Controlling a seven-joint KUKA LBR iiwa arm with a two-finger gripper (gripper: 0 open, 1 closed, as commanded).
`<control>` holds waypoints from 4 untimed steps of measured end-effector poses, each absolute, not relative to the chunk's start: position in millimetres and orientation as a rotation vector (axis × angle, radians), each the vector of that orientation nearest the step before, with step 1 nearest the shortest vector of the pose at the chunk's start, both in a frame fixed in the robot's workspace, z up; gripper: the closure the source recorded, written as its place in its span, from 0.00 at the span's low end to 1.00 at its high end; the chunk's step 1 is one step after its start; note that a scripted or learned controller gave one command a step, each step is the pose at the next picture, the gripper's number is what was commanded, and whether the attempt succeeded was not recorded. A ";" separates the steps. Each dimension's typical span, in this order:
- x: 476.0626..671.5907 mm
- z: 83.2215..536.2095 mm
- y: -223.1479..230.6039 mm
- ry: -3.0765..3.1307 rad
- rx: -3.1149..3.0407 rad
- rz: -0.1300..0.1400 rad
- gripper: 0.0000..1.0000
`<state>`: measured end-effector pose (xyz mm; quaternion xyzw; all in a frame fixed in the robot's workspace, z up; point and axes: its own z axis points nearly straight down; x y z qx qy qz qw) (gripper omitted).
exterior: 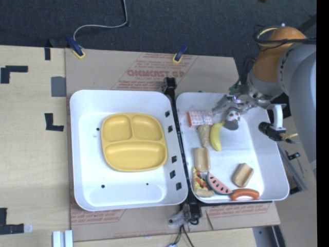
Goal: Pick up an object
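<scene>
Robot lab bench, taped cardboard (154, 73), clamps (76, 49), white bins (85, 138), cable (110, 22)

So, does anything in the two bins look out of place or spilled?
Nothing stands out. The yellow tray lies flat in the left bin. The toy foods, such as the banana and watermelon slice, lie loose in the right bin, none spilled over its rim.

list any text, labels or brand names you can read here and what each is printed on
"CHEMCAST G.P." or close to it, in red capitals, blurred: on the brown protective sheet under the two bins, behind the left bin.
More red lines repeat above and below it and along the sheet's front edge: too small and blurred to read.
Red and white packet in the right bin: print too small to read.
</scene>
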<state>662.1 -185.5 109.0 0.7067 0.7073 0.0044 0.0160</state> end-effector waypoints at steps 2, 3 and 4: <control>662.2 108.9 -185.6 2.199 2.198 0.014 0.00; 655.2 95.5 -180.9 2.222 2.220 -0.002 0.00; 669.0 85.6 -158.9 2.221 2.218 0.001 0.00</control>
